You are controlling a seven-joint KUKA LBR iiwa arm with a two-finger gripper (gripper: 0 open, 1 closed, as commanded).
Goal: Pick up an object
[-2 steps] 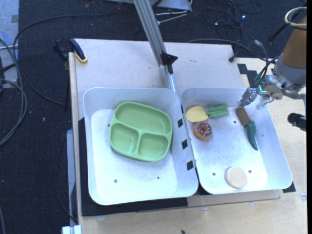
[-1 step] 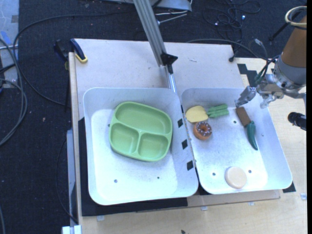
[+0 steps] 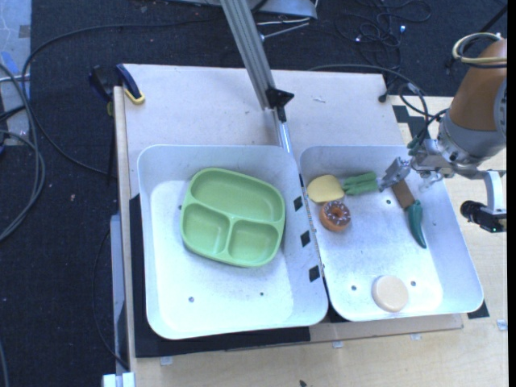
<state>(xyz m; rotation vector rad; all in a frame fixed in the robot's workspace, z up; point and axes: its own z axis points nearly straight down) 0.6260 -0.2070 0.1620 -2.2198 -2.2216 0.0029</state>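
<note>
The right bin (image 3: 451, 240) holds a yellow piece (image 3: 325, 188), a green stalk-like piece (image 3: 360, 184), a brown glazed donut (image 3: 335, 215), a green tool with a brown handle (image 3: 415, 216) and a cream disc (image 3: 390, 293). My gripper (image 3: 411, 176) hangs over the bin's far right part, just above the brown handle. Its fingers stand open, one (image 3: 394, 172) toward the green stalk, with nothing between them. The grey arm with its orange band (image 3: 477, 95) comes in from the right.
A light green divided plate (image 3: 234, 216) lies in the left bin (image 3: 161, 297). A slanted metal pole (image 3: 254, 51) rises behind the bins. Clamps and cables lie at the bench's back edge.
</note>
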